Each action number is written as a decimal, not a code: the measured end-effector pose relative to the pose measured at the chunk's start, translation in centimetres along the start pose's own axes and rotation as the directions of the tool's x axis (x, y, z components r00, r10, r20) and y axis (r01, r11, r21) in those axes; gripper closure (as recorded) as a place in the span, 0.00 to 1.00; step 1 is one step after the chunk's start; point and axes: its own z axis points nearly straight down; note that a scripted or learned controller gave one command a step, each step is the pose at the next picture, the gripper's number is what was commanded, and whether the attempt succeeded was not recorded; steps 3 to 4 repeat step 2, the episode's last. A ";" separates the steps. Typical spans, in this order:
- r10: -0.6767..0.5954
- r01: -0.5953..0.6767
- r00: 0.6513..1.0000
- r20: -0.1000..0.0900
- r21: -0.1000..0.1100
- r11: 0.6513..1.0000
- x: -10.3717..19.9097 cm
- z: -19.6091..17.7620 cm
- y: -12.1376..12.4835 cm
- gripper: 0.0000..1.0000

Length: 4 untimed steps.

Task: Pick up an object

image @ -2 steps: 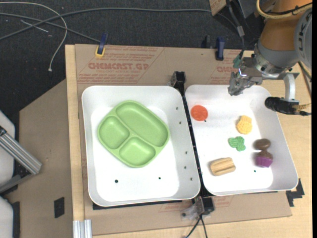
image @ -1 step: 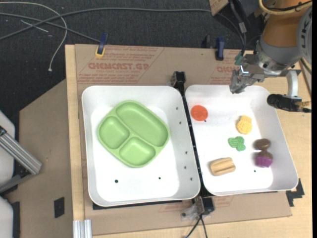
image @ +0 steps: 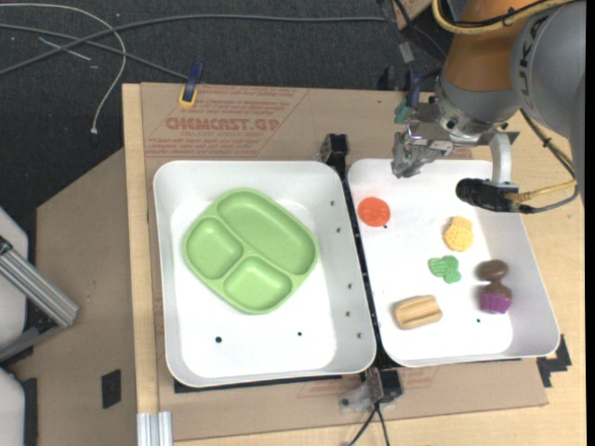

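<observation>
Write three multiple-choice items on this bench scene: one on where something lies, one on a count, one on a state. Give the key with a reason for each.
1. Where does the green divided plate lie?
A. in the left bin
B. in the right bin
C. on the cardboard outside both bins

2. How many small food pieces lie in the right bin?
A. three
B. six
C. nine

3. What is the state of the orange round piece?
A. lifted by the gripper
B. lying on the bin floor
C. stacked on the plate

Key: 1 A, the plate sits inside the left bin. 2 B, orange, yellow, green, brown, purple and tan pieces can be counted. 3 B, it lies flat, below and apart from the gripper.
</observation>
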 end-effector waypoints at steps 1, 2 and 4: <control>0.001 -0.001 1.000 0.001 -0.001 1.000 4.4 0.1 0.4 1.00; 0.001 -0.001 1.000 0.001 -0.001 1.000 10.6 0.8 0.8 1.00; 0.001 -0.001 1.000 0.001 -0.001 1.000 10.6 0.8 0.8 1.00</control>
